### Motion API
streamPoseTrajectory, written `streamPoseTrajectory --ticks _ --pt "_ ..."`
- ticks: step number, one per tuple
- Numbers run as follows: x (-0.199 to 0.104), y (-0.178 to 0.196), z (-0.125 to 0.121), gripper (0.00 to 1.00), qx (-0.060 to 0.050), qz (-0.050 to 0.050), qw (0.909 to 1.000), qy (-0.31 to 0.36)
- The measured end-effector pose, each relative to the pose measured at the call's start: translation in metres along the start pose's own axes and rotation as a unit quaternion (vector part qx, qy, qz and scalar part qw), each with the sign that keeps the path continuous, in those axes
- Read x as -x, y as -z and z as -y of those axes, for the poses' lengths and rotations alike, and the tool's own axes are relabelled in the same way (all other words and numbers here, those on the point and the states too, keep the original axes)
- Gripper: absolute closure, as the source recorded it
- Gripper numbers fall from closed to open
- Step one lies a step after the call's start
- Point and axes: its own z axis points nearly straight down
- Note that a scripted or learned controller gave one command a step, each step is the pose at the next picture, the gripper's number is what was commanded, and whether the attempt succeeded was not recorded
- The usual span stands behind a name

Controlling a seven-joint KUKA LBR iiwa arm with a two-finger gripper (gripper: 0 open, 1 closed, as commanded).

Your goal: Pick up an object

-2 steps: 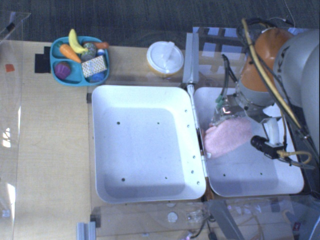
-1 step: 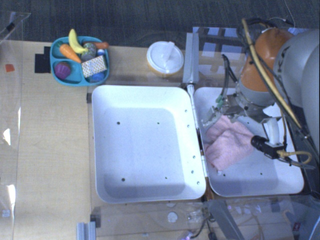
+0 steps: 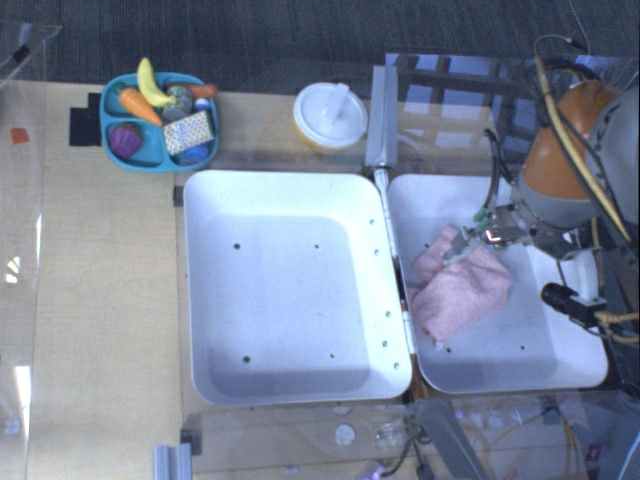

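The arm is reaching in from the right of the frame, and the gripper (image 3: 470, 243) is hanging low over the right bin (image 3: 520, 363), at the upper edge of the pink cloth (image 3: 460, 288); the step in hand, as I judge it, is the closing on the cloth. To do it well, the fingers should be going down into a raised fold and not onto a flat part, because a flat cloth is slipping out easily; the lift should be going straight up and slowly, so that the soft cloth is not dragging on the bin wall.

The pink cloth is lying crumpled in the left half of the right bin, in the middle right of the frame, close to the divider between the two bins; its upper end is sitting just under the gripper and seems to be touching it, while the larger part is spreading down and left of it. Whether the jaws are wide or narrow I cannot tell, since they are small and dark here; I am not seeing the cloth between them clearly.

The left bin (image 3: 200, 298) is lying beside it.
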Motion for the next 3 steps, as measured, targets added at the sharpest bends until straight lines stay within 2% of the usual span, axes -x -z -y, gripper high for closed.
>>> streamPoseTrajectory --ticks 1,2,3 --pt "0.000 -0.059 -0.083 0.00 0.003 0.001 1.0000 -0.006" --pt "0.001 -0.056 -0.013 0.00 0.004 0.001 0.9993 0.036" --pt "0.019 0.012 -0.050 0.00 0.002 0.001 0.9916 0.129"
